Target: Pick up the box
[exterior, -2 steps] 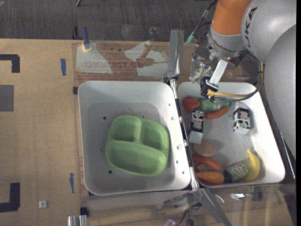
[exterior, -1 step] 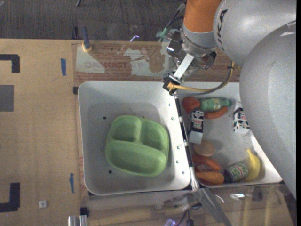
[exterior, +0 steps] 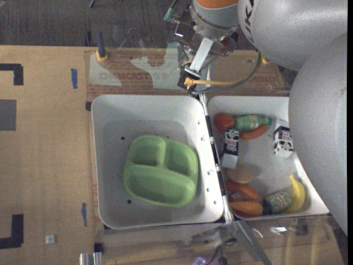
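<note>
Two small white cartons with black cow patches lie in the right bin (exterior: 309, 195). One box (exterior: 230, 146) rests against the bin's left wall, and the other box (exterior: 282, 141) sits further right, close to the arm's grey body. My gripper (exterior: 183, 27) hangs high above the back rim, over the gap between the two bins. It is well clear of both boxes, and nothing shows in its grasp.
The left bin (exterior: 110, 126) holds a green divided plate (exterior: 161, 170). The right bin also holds a green bottle (exterior: 252, 120), red and orange vegetables (exterior: 242, 191), a tan round thing (exterior: 240, 174), a banana (exterior: 298, 194) and a small can (exterior: 278, 201). The arm covers the bin's right side.
</note>
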`<state>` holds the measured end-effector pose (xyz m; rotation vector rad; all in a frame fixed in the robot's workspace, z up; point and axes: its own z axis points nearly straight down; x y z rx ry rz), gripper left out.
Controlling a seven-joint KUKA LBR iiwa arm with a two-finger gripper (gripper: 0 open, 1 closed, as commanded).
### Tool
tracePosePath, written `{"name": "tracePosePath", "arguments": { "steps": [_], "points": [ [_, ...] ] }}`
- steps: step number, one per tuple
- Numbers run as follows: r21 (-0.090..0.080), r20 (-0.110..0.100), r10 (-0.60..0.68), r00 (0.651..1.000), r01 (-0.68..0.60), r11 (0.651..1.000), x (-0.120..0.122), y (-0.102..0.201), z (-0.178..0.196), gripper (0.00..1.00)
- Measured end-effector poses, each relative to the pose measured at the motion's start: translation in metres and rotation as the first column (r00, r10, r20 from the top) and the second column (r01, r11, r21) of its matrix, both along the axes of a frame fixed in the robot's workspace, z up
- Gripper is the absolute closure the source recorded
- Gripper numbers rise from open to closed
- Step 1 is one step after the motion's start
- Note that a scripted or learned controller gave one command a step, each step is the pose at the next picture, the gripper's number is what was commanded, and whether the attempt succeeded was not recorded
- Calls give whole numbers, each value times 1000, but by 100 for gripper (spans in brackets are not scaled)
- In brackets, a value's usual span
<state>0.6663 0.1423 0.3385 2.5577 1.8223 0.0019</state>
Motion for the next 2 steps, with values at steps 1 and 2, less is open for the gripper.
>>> {"name": "tracePosePath", "arguments": {
  "steps": [1,2],
  "points": [
    [1,-4,293,956,-293,956,-20,62,-80,100],
    [-1,-6,-176,984,176,984,-2,82,-177,100]
  ]
}}
